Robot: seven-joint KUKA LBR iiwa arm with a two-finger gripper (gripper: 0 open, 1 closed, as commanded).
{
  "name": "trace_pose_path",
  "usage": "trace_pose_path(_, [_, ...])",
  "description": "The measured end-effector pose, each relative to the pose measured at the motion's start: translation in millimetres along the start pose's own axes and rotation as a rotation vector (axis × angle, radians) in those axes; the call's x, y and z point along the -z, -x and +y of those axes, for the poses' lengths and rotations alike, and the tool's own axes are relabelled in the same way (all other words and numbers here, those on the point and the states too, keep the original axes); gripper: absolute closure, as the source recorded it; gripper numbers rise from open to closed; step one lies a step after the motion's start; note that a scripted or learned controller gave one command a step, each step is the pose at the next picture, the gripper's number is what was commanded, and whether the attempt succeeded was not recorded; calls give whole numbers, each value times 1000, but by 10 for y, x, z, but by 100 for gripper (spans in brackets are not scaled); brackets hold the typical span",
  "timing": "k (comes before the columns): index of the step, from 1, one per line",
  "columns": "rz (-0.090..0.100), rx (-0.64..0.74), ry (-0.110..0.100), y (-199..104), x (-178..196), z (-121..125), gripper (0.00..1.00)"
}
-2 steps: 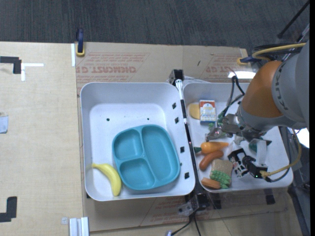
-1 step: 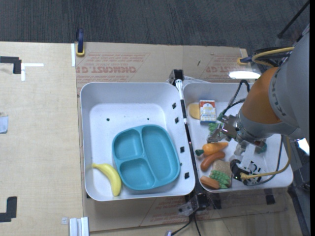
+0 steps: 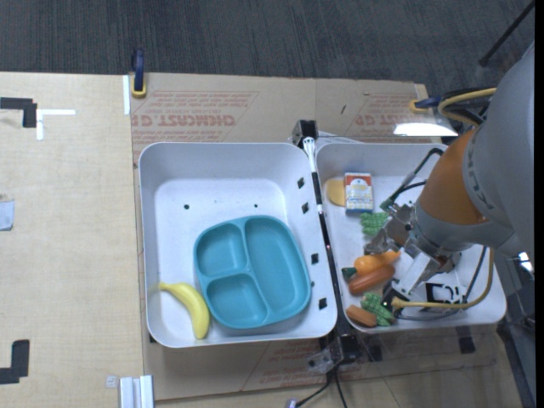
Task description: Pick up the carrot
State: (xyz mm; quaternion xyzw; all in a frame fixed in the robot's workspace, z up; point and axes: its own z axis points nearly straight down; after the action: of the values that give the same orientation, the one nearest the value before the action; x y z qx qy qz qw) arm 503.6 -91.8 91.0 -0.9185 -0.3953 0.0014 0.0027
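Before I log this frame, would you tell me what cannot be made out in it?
- End effector, camera view: the wrist hides its fingers, so any grip on the carrot is unclear.
- Right bin: the arm covers its right half.
- Small box: print too small to read.
- Green item: partly tucked under the wrist, too small to identify.
- Orange piece at the front wall: too small to name.

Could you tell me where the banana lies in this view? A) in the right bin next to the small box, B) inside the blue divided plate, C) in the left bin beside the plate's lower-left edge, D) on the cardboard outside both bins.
C: the banana lies on the left bin's floor, beside the blue divided plate's lower-left edge.
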Motion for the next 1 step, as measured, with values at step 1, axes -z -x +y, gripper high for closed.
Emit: trace_pose_path(1, [5,-170,3,144,8,-142,0])
